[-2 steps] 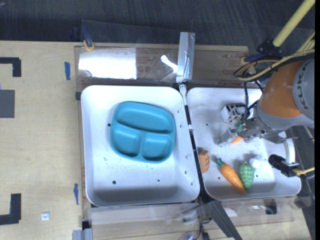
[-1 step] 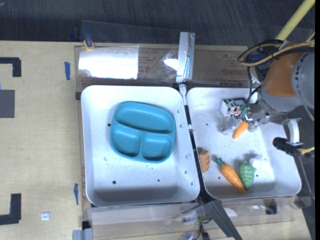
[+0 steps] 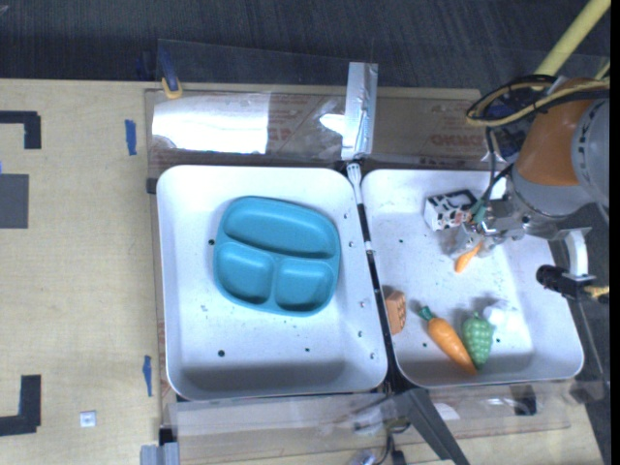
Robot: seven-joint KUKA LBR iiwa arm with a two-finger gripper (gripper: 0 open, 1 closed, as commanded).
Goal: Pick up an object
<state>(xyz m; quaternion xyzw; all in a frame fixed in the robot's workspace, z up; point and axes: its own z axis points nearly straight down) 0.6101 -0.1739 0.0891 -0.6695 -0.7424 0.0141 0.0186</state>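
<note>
Small orange piece (image 3: 467,258) sits in the right bin (image 3: 557,361) just under the end effector (image 3: 481,223), can't tell whether it's gripped; crowded by the black-and-white toy (image 3: 448,208), so a misaligned pinch likely knocks it away.

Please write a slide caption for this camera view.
Arm reaching into right bin near toy carrots; blue tray in left bin.

Pale wooden bench (image 3: 77,289) under two shallow white bins, left bin (image 3: 184,260) beside right bin (image 3: 523,356).
</note>
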